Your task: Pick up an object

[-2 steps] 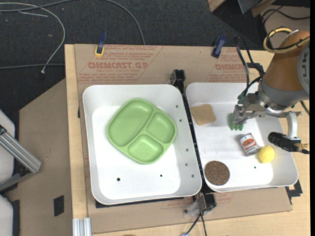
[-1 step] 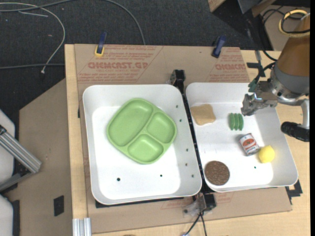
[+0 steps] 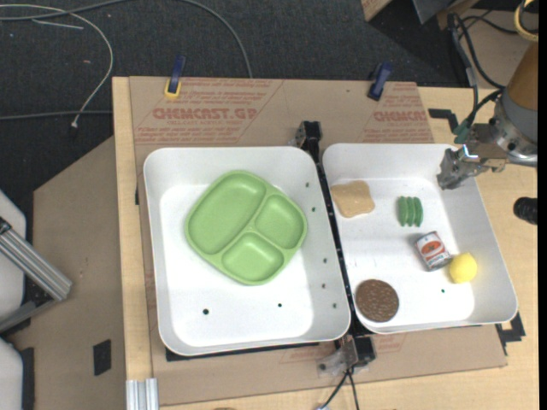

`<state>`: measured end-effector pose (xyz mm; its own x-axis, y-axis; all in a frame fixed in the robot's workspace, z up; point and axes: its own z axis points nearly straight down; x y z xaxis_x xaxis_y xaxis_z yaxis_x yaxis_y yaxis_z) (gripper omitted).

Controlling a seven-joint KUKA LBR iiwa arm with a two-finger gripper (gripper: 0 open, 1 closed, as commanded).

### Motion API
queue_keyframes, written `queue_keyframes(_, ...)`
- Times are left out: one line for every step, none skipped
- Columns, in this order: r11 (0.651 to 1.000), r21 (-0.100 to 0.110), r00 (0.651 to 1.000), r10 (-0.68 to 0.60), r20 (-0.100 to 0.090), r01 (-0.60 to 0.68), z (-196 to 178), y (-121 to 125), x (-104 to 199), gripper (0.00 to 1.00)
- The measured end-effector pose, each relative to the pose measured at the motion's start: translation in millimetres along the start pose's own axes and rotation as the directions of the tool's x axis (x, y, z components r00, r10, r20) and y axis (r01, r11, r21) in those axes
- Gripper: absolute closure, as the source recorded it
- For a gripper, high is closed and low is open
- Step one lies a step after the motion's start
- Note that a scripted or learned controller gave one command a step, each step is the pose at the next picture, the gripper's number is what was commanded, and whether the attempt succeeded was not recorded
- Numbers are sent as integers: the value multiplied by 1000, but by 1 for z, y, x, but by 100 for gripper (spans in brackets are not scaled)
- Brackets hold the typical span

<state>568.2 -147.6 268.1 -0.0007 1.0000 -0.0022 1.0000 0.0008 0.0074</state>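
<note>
The right bin [image 3: 389, 162] holds a tan bread-like piece [image 3: 353, 200], a green pea pod [image 3: 410, 211], a small red-and-white can [image 3: 433, 250], a yellow lemon [image 3: 462, 268] and a brown round patty [image 3: 376, 300]. My gripper [image 3: 452, 171] hangs over the right bin's far right corner, up and to the right of the pea pod, and nothing shows between its fingers. The left bin [image 3: 171, 297] bears a green divided plate [image 3: 246, 226].
The bins sit on a cardboard sheet [image 3: 256, 101] held by blue clamps [image 3: 175, 74] at the back. Cables [image 3: 102, 32] lie on the dark floor behind. The arm [image 3: 521, 109] comes in from the upper right.
</note>
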Motion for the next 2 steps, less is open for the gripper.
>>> queue_keyframes(1000,9,1000,-6,-5,6,-4,-7,57,100)
queue_keyframes(1000,11,1000,-5,-5,5,14,-9,113,100)
